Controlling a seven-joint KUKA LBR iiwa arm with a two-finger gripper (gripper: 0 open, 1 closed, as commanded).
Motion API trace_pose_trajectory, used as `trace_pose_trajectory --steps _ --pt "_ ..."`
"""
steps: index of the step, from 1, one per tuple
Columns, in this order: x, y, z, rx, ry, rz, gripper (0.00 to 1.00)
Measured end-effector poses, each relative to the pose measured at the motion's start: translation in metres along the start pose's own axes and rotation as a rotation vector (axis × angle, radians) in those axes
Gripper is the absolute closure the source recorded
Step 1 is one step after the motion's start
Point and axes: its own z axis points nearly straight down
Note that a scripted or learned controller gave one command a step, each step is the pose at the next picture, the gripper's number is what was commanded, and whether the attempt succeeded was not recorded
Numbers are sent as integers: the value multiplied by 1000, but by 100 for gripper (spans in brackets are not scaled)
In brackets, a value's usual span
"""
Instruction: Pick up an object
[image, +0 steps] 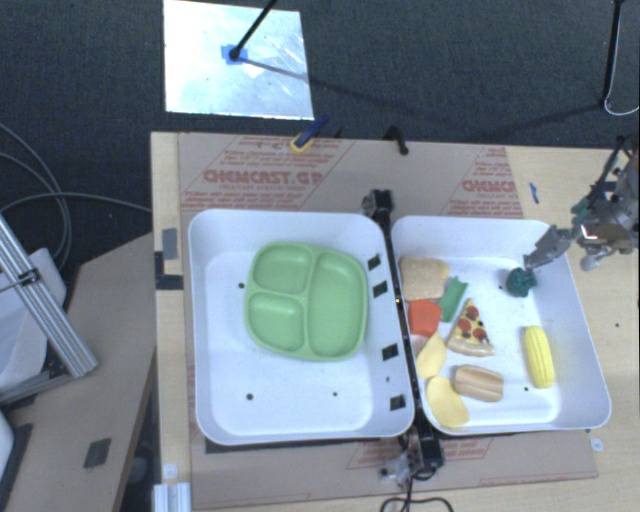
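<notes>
The right bin (570, 300) holds several toy foods. Among them are a dark green broccoli piece (520, 281), a yellow corn cob (538, 356), a pizza slice (471, 330), a hot dog bun (477, 382), a bread slice (425, 272), a red block (424, 317), a green strip (453, 296) and two yellow pieces (432, 356). My gripper (572, 256) hangs over the bin's far right corner, just up and right of the broccoli. Its fingers are spread open with nothing between them.
The left bin (215, 400) holds a green divided plate (307, 302). A black divider (400, 330) with clips runs between the bins. Cardboard lies under both bins, and a metal frame (40, 310) stands at the far left.
</notes>
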Motion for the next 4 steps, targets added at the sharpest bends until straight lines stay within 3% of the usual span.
trace_pose_trajectory --steps 1,2,3,4 --pt "6 -26 153 15 5 2 0" --pt "67 44 108 -7 1 -9 0" --pt "113 -31 98 3 3 -4 0" --pt "193 9 98 -3 3 -10 0"
